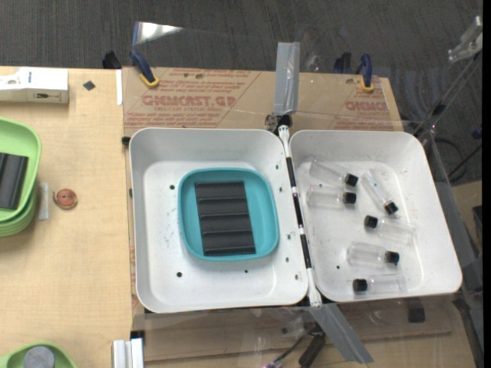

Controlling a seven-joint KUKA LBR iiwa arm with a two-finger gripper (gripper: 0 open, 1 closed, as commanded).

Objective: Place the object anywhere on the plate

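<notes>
Jaws first: whether they are apart or closed, and whether they hold anything, I cannot tell, so how the task's things lie relative to them cannot be told either. Six small clear vials (pixel 350 198) with black caps lie loose on the floor of the right bin (pixel 432 205), all on their sides and pointing different ways. Two lie close together near the bin's upper left, two sit around the middle, and two lie toward the lower edge. None of them is on the plate (pixel 188 205), which is a single teal dish with rounded corners resting in the middle of the left bin (pixel 153 282), well apart from every vial. A dark ribbed block (pixel 224 219) with four ridges lies inside the plate. The two white bins stand side by side, touching along their inner edges, on a sheet of brown cardboard (pixel 199 98) with red print. Two blue clamps (pixel 143 67) with orange tips grip the far edge of the cardboard, and a grey strip of tape (pixel 286 75) runs up from where the bins meet. The cardboard lies on a pale wooden surface (pixel 77 282). On that surface, to the left, are a green tray (pixel 23 140) cut off by the edge, one small round copper-coloured piece (pixel 66 198) and one white box (pixel 34 87). Beyond the surface is dark grey carpet (pixel 230 14).
</notes>
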